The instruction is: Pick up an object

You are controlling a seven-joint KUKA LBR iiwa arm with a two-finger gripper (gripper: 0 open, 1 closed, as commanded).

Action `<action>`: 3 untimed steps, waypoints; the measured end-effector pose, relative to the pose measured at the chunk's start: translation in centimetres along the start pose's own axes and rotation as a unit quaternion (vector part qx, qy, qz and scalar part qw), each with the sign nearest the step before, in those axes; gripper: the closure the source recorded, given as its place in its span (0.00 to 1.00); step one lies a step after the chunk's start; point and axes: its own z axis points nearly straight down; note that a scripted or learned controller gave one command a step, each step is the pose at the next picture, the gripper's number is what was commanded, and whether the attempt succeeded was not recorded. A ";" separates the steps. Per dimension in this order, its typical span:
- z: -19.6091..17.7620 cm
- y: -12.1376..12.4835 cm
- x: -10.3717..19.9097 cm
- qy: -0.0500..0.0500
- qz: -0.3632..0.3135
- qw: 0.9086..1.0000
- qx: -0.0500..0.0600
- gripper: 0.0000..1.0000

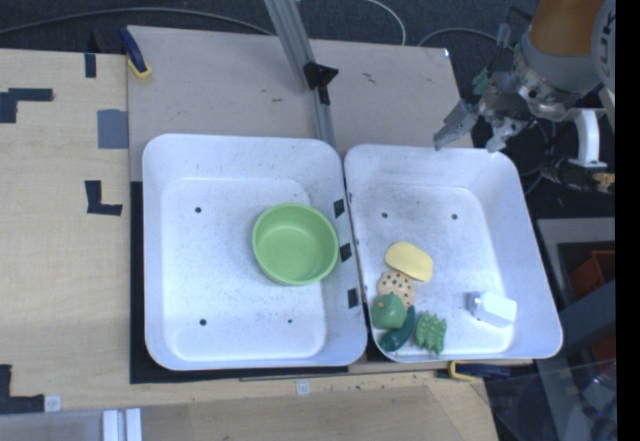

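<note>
We see a smooth round green bowl (295, 244) in the left bin (170, 229). The gripper (472, 132), jaws spread and holding nothing, hangs well right of the bowl, over the right bin's (520, 229) far rim.

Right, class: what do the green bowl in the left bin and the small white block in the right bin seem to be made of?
Green bowl: probably plastic, with a smooth, slightly glossy finish; its colour is even and its rim is thin and moulded. White block: possibly plastic or foam, matte by its look; it is too small in the view to tell which.
</note>
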 end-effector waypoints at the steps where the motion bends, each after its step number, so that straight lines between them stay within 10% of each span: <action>1: 0.0 0.0 0.0 0.000 0.000 1.000 0.000 0.00; 3: 8.9 0.3 0.2 0.000 0.000 1.000 0.003 0.00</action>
